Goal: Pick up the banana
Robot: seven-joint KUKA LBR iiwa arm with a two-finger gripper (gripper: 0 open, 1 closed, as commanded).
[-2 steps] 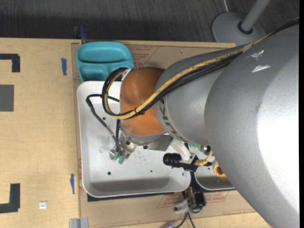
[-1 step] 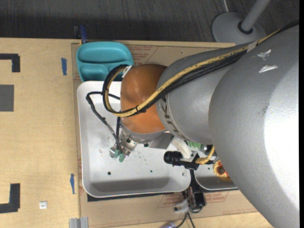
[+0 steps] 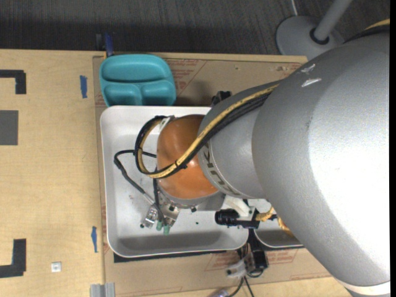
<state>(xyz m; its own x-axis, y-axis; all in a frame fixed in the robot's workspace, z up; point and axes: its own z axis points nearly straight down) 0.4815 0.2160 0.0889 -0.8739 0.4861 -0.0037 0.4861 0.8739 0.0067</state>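
Observation:
My gripper (image 3: 157, 219) hangs low over the front part of the left white bin (image 3: 117, 166), just above its floor. Right above it sits the arm's orange band (image 3: 182, 159), wrapped in black and yellow cables. Nothing can be made out in the gripper. The big grey arm (image 3: 309, 159) hides much of the left bin and nearly all of the right bin (image 3: 278, 243). A small yellow-orange sliver (image 3: 283, 223) peeks out beneath the arm at the right bin's edge; I cannot tell what it is.
A teal plastic tray (image 3: 137, 79) stands behind the left bin on the cardboard-covered bench (image 3: 49, 166). A grey stand base (image 3: 303, 36) is at the back right. Blue tape marks (image 3: 83, 85) lie left of the bins.

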